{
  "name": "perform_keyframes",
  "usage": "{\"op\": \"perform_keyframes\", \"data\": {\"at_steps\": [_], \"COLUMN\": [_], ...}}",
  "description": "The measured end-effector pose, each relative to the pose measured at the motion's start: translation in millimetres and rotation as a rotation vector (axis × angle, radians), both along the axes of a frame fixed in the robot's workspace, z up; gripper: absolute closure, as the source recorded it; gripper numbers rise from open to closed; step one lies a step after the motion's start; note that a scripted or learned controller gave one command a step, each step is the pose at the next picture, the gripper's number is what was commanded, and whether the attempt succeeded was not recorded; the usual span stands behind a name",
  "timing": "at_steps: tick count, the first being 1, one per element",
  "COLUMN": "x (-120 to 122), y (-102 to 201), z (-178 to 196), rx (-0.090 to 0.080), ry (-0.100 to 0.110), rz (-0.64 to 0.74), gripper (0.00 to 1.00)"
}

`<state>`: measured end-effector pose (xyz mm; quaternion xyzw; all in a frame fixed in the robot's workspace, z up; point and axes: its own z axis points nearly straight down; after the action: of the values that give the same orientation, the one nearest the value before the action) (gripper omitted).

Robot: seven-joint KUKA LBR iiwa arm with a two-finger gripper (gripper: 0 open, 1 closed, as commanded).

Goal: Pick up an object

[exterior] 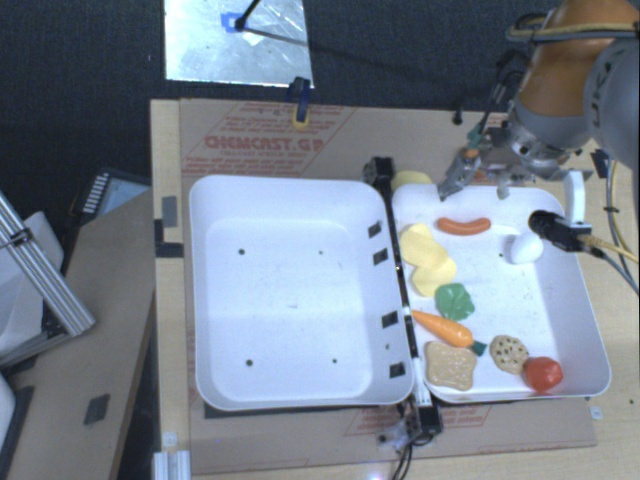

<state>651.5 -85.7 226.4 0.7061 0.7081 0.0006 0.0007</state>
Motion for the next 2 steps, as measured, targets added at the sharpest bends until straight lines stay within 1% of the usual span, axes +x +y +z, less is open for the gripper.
{"op": "perform_keyframes", "data": {"at_steps": [1, 2], "x": [9.5, -12.8], "y": [-25.4, -36.7], "z": [-129.7, -141.7], "rx": [0.000, -0.001], "ry": [0.007, 0.000], "rz": [-0.003, -0.003], "gripper": [0.00, 0.00]}}
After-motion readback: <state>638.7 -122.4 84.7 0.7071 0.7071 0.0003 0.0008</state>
